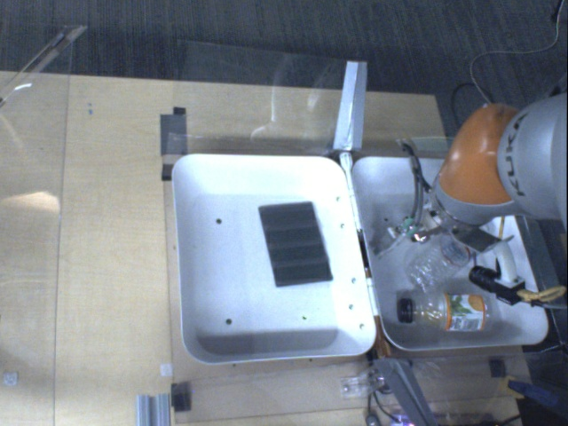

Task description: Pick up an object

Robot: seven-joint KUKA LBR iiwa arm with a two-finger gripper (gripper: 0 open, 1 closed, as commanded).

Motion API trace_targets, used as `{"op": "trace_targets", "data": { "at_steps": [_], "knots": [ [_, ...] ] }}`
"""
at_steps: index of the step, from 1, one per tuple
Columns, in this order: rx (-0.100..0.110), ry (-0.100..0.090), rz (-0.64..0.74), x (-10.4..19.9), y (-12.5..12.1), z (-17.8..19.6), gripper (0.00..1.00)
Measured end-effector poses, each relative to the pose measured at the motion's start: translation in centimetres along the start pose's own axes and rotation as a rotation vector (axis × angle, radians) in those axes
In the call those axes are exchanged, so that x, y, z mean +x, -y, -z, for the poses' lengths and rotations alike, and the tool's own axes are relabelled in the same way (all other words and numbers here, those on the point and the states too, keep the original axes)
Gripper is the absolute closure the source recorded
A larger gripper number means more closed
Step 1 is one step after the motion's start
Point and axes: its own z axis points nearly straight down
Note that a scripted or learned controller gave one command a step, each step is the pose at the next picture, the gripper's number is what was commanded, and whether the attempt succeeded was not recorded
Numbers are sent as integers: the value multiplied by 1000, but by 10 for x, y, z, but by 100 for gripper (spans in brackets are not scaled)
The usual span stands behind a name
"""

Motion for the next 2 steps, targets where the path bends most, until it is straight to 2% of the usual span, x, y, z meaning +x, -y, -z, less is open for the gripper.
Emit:
{"op": "trace_targets", "data": {
  "at_steps": [1,2],
  "knots": [
    [0,3,-158,12,74,48,0],
    [1,-1,-131,-61,86,17,0]
  ]
}}
